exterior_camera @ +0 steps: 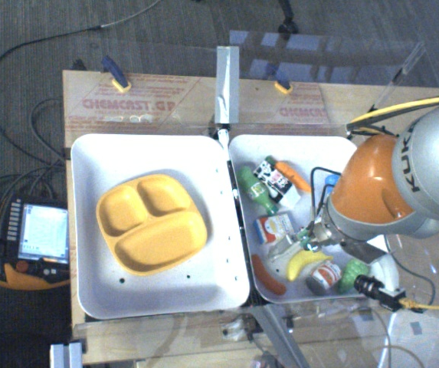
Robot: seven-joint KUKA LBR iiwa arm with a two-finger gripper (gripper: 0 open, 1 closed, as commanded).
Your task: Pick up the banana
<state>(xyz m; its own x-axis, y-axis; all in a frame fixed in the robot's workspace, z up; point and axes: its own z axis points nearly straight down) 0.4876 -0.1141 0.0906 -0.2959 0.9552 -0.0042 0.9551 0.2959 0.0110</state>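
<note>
The yellow banana [308, 263] lies near the front of the right bin [242, 205], curved, with its tip pointing toward the bin's centre. My gripper [306, 241] hangs just above and behind the banana, under the orange band of the arm [372, 190]. The arm's bulk hides the right half of this bin. Nothing is visibly lifted off the bin floor.
Around the banana lie a red sausage [267, 275], a small carton [273, 228], a can [322, 279] and a green item [352, 273]. Farther back are a green bottle [255, 190], a black-and-white box [272, 178] and a carrot [293, 176]. The left bin holds a yellow divided plate [152, 222].
</note>
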